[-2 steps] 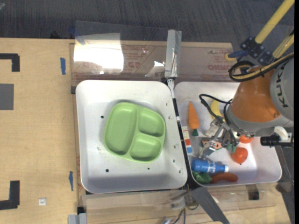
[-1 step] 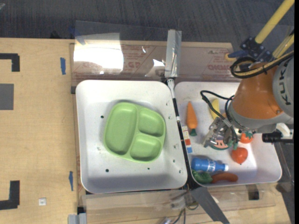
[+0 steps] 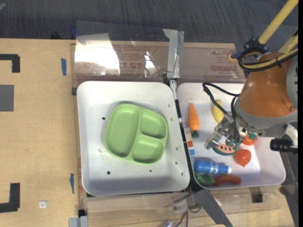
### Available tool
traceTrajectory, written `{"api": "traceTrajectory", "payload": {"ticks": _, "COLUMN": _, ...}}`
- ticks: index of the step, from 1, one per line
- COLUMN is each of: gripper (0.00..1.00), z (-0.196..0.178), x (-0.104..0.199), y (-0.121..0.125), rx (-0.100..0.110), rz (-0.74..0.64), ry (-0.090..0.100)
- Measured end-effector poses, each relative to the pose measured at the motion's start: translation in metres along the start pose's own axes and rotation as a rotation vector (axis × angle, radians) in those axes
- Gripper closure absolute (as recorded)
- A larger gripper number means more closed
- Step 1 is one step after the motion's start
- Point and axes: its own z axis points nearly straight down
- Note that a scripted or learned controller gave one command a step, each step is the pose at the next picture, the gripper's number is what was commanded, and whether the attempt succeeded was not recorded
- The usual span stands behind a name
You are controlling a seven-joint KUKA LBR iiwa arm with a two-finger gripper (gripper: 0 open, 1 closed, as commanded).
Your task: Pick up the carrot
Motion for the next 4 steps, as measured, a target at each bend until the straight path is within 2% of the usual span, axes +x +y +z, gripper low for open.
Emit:
{"api": "traceTrajectory", "payload": {"ticks": 1, "gripper": 1.0, "z": 0.04, "x": -0.061, "y": -0.037, "rx": 0.007, "rz": 0.375, "ry": 0.004}}
{"api": "traceTrajectory", "payload": {"ticks": 2, "gripper": 1.0, "z": -0.023, "x": -0.021, "y": 0.006, "rx": 0.003, "rz": 0.446, "ry": 0.003}}
{"api": "traceTrajectory", "payload": {"ticks": 3, "gripper": 1.0, "z": -0.024, "x": 0.032, "y": 0.118, "rx": 0.006, "rz": 0.596, "ry": 0.007}}
{"api": "traceTrajectory", "payload": {"ticks": 4, "gripper": 1.0, "z": -0.101, "x": -0.005, "y": 0.053, "rx": 0.002, "rz": 0.527, "ry": 0.0}}
